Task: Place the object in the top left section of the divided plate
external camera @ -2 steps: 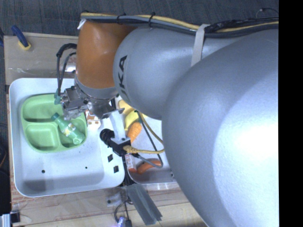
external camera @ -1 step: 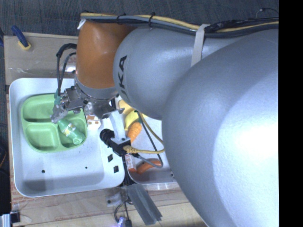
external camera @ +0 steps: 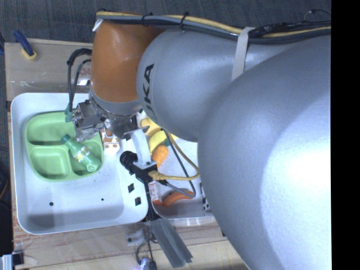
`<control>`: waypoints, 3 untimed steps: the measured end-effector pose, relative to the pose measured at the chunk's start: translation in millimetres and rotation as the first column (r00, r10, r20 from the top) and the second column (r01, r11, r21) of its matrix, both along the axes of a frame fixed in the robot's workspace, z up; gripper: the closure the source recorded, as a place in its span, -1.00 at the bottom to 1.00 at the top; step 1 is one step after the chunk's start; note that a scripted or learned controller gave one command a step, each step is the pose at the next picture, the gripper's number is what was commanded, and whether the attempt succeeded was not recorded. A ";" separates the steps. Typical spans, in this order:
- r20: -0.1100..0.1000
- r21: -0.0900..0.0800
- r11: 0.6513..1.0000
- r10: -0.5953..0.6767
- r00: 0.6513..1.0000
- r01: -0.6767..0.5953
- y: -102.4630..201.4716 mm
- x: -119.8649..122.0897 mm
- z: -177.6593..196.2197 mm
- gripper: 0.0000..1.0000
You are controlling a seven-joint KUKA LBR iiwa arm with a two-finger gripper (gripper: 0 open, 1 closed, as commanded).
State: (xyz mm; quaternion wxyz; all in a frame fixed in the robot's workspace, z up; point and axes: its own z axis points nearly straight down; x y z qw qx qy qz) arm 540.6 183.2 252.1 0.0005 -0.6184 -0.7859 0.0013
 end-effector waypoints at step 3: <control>-0.001 -0.001 1.000 0.009 1.000 -0.009 1.0 -0.1 9.3 -1.00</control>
